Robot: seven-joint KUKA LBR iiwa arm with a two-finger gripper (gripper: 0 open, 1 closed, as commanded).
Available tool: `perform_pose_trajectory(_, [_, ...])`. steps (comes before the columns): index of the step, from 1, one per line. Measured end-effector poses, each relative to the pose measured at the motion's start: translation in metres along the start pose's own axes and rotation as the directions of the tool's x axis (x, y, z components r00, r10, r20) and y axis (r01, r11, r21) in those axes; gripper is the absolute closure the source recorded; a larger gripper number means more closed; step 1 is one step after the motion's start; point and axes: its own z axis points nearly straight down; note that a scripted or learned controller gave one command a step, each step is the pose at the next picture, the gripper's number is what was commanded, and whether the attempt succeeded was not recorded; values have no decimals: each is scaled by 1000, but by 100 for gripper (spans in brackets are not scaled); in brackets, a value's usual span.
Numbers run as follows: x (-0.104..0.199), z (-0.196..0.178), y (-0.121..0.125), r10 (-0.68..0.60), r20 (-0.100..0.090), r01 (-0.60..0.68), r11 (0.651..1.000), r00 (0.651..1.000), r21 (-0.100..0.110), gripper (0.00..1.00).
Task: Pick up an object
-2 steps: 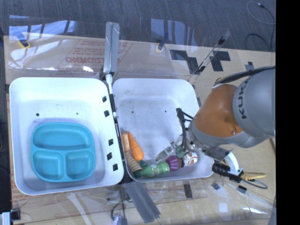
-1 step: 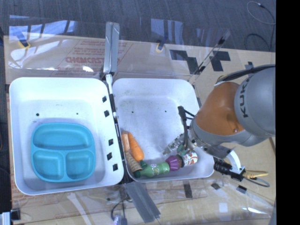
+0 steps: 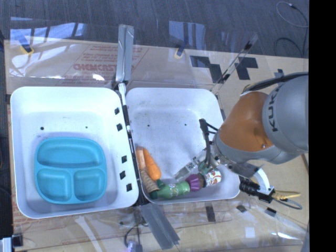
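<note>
My gripper (image 3: 201, 167) is low in the right bin (image 3: 173, 109), near its front right corner, with the orange-banded wrist (image 3: 244, 130) above it to the right. Just under and in front of it lie a small white and red object (image 3: 213, 178) and a purple piece (image 3: 195, 182). A green vegetable (image 3: 173, 189) rests along the front wall, and an orange carrot (image 3: 150, 164) leans by the left wall with a brown piece (image 3: 148, 183) at its lower end. Nothing shows clearly between the gripper's tips.
The left bin (image 3: 31, 109) holds a blue divided tray (image 3: 70, 169) at its front. A metal divider (image 3: 124, 51) stands between the bins at the back. The back half of the right bin is bare white floor.
</note>
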Motion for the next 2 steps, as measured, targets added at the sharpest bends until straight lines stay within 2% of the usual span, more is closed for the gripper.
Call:
perform_pose_trajectory(1, [16, 10, 8, -68, 1, 68, 998, 998, 0, 0])
perform_pose_trajectory(2, [33, 10, 19, 250, 0, -250, 968, 968, 0, 0])
